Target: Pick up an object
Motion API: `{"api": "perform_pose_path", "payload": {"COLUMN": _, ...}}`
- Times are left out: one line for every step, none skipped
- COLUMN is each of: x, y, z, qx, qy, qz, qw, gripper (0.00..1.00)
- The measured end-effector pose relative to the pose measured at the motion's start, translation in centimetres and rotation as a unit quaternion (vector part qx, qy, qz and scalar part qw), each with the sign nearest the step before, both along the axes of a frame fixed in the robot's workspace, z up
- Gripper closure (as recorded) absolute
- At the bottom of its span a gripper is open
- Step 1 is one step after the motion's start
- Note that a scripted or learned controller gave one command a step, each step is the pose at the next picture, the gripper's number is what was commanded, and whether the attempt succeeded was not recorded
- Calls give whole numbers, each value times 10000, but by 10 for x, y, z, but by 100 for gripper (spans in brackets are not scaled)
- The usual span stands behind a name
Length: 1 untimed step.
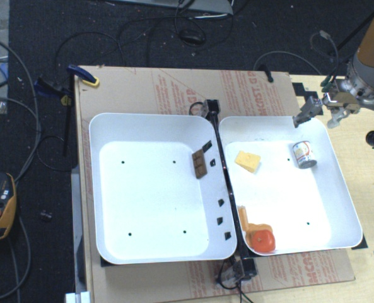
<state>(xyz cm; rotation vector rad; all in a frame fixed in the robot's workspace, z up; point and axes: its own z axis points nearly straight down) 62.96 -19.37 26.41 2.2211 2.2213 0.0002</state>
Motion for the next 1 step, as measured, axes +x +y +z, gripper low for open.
{"api": "perform_pose_path", "payload": {"x": -34, "y": 1, "z": -39, "qx": 5, "qy": 18, "qz": -3, "qw": 10000, "gripper": 0}}
